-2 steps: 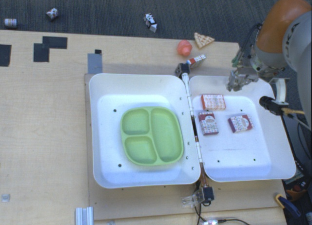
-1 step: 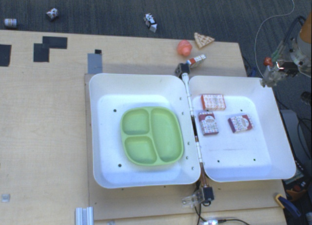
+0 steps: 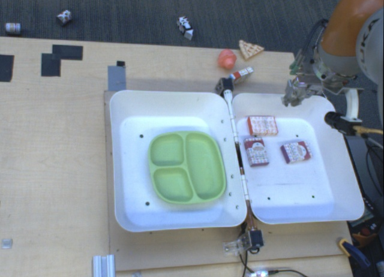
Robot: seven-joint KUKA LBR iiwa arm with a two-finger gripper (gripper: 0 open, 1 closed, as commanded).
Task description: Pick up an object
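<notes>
Three small red-and-white packets lie in the right bin [image 3: 312,201]: one pale packet [image 3: 262,126] at the back, a darker one [image 3: 257,151] by the left wall, and a third [image 3: 296,151] to its right. My gripper [image 3: 294,96] hangs over the right bin's back rim, above and to the right of the pale packet, with nothing seen between its fingers. The arm's orange band [image 3: 354,12] rises behind it at the upper right.
The left bin [image 3: 129,150] holds a green three-compartment tray [image 3: 187,168]. Behind the bins lie a red ball [image 3: 227,59], a pizza-slice toy [image 3: 251,48] and a small marker-like item [image 3: 240,75]. Cables and a black fitting [image 3: 339,123] run along the right bin's right side.
</notes>
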